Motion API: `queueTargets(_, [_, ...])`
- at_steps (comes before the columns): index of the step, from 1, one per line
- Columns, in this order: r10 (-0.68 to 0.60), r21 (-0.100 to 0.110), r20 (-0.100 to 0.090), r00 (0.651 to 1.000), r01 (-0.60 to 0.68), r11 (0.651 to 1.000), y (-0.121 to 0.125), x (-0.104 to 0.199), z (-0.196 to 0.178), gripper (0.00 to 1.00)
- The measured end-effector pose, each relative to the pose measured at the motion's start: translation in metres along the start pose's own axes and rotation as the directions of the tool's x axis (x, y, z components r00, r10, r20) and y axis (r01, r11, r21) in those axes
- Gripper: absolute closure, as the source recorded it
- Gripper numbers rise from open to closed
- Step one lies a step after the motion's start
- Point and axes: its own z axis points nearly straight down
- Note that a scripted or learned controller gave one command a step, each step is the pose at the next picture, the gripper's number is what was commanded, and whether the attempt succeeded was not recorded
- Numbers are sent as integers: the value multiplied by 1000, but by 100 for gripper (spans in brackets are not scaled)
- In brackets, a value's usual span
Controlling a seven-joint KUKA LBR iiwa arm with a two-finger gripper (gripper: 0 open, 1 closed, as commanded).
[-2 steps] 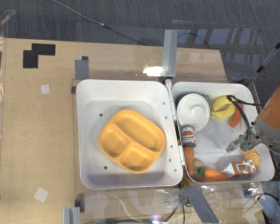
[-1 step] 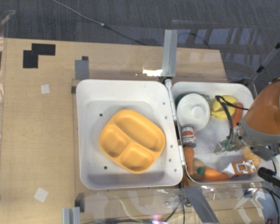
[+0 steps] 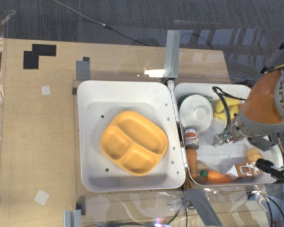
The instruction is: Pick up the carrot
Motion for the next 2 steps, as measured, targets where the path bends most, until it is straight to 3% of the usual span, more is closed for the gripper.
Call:
queueTargets(1, [1, 2, 0, 1000, -1, 1000, -1, -1, 1, 0])
queueTargets(2, [242, 1, 2, 970, -242, 970, -13, -46, -54, 0])
